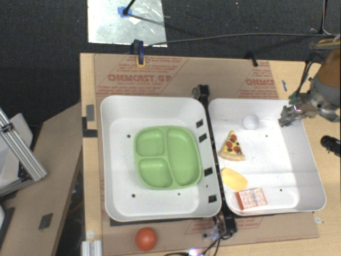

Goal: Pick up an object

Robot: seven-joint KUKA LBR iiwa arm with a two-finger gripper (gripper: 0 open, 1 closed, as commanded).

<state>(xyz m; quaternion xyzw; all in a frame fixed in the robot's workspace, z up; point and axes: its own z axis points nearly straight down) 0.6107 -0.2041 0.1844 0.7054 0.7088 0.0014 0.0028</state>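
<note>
**Gripper over the right bin's far right edge, objects below untouched**

You have 2 white bins side by side on the bench (176,71). The left bin (114,143) carries a green tray (168,156) with 3 compartments, sitting near its middle.

In the right bin (298,159) you can see 4 objects. A small white ball (251,122) lies near the far edge, toward the middle of that edge. A toy pizza slice (232,146) lies close to the left wall, about halfway along it. Just nearer than the slice, a yellow piece (234,178) rests by the same wall. A small red-and-white packet (251,198) sits near the near left corner, next to the yellow piece.

The gripper (290,114) sits over the far right edge of the right bin, well apart from all 4 objects, with the ball the nearest of them. Nothing shows between its tips, but you cannot tell from this view whether it is spread or closed.

An orange ball (146,238) rests on the bench outside the bins, just beyond the near edge of the left bin.
</note>
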